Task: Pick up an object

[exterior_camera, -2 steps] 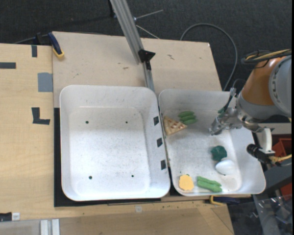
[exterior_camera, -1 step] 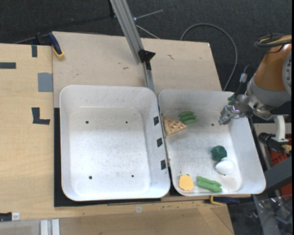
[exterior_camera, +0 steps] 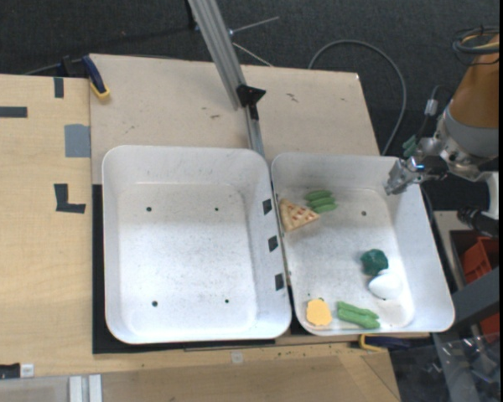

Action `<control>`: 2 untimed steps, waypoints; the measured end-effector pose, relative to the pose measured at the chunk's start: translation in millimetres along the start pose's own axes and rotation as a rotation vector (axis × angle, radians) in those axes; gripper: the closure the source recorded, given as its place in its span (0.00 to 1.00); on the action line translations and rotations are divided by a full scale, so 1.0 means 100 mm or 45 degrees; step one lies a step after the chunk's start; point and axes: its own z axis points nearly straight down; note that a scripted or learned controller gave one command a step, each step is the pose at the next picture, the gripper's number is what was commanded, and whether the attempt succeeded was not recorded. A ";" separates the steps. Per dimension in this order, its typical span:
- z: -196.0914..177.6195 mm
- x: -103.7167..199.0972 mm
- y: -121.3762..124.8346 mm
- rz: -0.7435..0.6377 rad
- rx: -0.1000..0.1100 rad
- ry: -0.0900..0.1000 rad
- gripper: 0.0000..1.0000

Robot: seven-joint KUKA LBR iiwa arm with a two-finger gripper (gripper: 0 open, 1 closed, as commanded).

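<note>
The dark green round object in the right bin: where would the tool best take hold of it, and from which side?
Probably from straight above, closing across the middle of the dark green round object. It looks compact and rounded. The white object sits close on its near side, so fingers fit better on its left and right flanks.

The wooden bench (exterior_camera: pixel 33 249) carries two shallow white bins side by side, the left bin (exterior_camera: pixel 117 249) and the right bin (exterior_camera: pixel 423 262), touching each other.

Right bin (exterior_camera: pixel 419 249) holds a waffle wedge (exterior_camera: pixel 298 215), two green pods (exterior_camera: pixel 321 200) (exterior_camera: pixel 357 314), a dark green lump (exterior_camera: pixel 374 261), a white piece (exterior_camera: pixel 386 286) and a yellow piece (exterior_camera: pixel 318 312).
</note>
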 end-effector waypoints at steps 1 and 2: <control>-0.34 0.00 0.01 0.001 0.002 0.001 1.00; -0.40 0.54 -0.10 -0.005 0.006 0.004 1.00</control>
